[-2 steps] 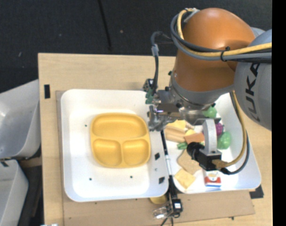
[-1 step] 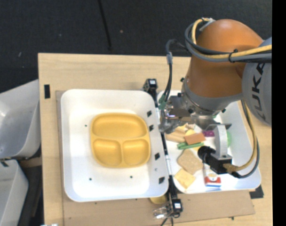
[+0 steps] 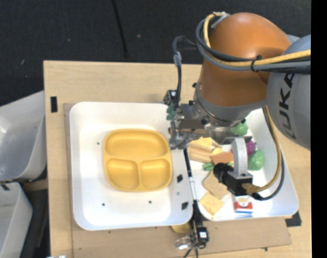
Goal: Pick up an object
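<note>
1. Because the orange wrist [image 3: 241, 58] covers so much of the right bin [image 3: 279, 195], you cannot tell how the gripper [image 3: 179, 130] is set, so treat any catch as unproven.
2. Just beside the gripper, toward the arm, lies a crowded heap: a tan block [image 3: 201, 149], an orange piece [image 3: 222, 157], a cracker [image 3: 212, 203] and green bits [image 3: 256, 159]. You risk nudging several at once or lifting nothing.
3. Directly under the gripper runs the shared bin wall [image 3: 186, 171]; a descent here could strike it.
4. Farther off, across that wall, the yellow divided tray [image 3: 136, 159] sits alone in the left bin [image 3: 88, 160], too wide to pinch easily.
</note>
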Controlling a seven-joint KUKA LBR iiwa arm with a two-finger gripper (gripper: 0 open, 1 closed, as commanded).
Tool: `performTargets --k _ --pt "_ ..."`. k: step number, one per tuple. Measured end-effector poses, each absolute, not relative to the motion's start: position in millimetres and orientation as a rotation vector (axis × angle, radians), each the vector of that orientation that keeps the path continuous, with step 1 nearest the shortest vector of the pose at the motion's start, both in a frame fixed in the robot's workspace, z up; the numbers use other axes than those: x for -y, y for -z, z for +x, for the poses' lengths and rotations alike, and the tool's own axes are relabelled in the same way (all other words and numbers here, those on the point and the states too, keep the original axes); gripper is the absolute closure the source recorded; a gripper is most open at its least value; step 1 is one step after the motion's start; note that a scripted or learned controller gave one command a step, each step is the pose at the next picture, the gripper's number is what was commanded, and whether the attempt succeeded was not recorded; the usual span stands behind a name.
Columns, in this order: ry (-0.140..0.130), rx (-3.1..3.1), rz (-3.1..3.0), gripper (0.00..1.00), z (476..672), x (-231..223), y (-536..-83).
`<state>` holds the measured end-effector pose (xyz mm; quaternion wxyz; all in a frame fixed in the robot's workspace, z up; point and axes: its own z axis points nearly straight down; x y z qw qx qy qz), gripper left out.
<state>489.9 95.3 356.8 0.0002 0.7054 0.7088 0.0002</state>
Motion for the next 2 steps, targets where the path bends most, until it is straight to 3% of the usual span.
performTargets --k 1,2 --pt "-0.006 -2.23 2.21 1.0 490.0 -166 -401" --pt "0.019 -2.224 2.224 1.0 549.1 -181 -227"
